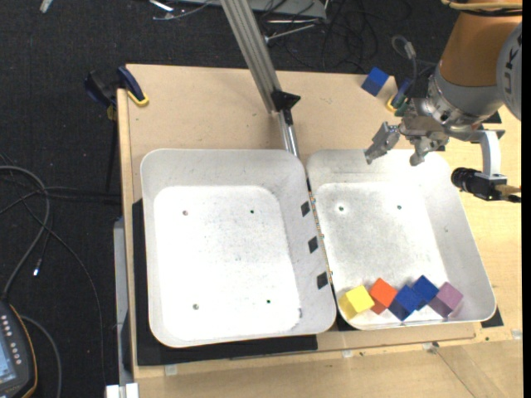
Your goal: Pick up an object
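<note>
My gripper (400, 149) hangs over the right bin's (465, 222) far edge, jaws apart, gripping nothing; five cubes (402, 297) crowd its near edge.

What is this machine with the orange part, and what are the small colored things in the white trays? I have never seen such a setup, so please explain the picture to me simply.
This is one photo from a camera fixed above a workbench, looking down at a slant. The grey and orange machine at the upper right is a robot arm. At its end is a gripper, a two-finger claw for picking things up. Its fingers are spread open, with nothing between them, and it appears above the far edge of the right bin.

Two shallow white bins lie side by side on the bench. Small blocks lie together along the right bin's near edge: a yellow block, an orange block, blue blocks and a purple block. The left bin sits beside it. Another blue block lies on the bench behind the bins.

The job is to pick up an object; none is held yet.
</note>
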Robot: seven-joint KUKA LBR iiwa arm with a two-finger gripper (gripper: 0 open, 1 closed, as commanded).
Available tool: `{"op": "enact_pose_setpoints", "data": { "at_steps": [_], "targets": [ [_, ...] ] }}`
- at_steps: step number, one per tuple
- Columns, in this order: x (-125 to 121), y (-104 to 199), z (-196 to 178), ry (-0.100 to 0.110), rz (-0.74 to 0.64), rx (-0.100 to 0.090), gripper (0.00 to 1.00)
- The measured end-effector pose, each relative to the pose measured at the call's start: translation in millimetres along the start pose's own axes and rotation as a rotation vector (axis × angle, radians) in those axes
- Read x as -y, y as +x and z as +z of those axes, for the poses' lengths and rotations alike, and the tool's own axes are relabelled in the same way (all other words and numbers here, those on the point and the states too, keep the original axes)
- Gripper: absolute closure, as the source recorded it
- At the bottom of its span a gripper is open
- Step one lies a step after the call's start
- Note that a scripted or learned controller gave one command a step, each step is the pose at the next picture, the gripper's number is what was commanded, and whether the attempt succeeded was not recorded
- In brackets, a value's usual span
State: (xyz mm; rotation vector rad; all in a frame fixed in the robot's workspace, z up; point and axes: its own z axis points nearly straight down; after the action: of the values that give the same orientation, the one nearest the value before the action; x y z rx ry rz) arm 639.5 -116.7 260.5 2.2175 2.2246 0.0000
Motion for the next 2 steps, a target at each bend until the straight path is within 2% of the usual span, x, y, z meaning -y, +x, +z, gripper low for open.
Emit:
{"op": "enact_pose_setpoints", "data": {
  "at_steps": [1, 2],
  "targets": [
    [17.5, 38.5, 69.8, 0.008, -0.002, -0.003, 0.0],
    [-9.6, 12.0, 167.3, 0.007, 0.005, 0.001, 0.0]
  ]
}}
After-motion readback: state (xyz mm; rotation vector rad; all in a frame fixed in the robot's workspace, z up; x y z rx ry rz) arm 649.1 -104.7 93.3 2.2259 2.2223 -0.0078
